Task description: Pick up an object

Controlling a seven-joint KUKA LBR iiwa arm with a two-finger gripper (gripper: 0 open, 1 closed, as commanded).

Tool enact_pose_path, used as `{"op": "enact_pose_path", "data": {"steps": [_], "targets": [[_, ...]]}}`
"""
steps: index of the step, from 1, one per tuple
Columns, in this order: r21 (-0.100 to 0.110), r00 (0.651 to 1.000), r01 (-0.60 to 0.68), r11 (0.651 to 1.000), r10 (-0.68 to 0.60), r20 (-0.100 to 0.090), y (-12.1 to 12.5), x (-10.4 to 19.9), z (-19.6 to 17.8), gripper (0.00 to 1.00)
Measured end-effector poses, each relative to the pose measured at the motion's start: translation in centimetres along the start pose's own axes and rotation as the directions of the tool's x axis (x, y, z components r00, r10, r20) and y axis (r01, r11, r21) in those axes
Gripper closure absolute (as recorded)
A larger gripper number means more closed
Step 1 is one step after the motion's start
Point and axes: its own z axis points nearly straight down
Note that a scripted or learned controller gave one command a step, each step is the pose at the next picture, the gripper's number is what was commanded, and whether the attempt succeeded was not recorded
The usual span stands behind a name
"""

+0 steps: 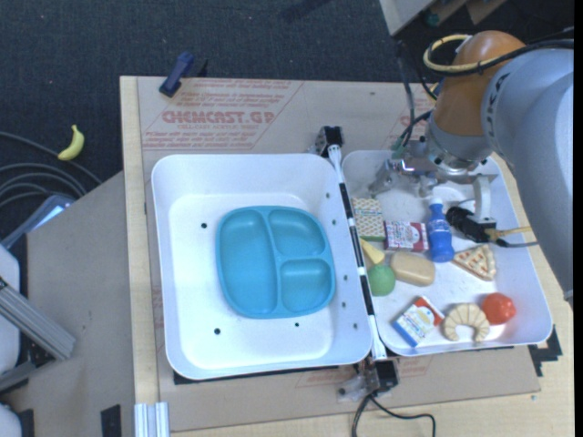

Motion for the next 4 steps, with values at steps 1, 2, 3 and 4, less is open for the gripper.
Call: {"op": "enact_pose_path", "data": {"steps": [1,2,3,4], "targets": [[0.001,1.000,0.001,1.000,-0.001,-0.001,0.00,0.98,-0.01,0.00],[0.001,1.000,0.000,1.000,0.000,0.000,-0.01,0.33,0.01,0.00],[0.000,1.000,0.000,1.000,0.000,0.000,-0.01,0.33,0.00,0.00],[0.001,1.000,0.000,1.000,0.000,0.000,0.00,0.41,0.00,0.00]]}}
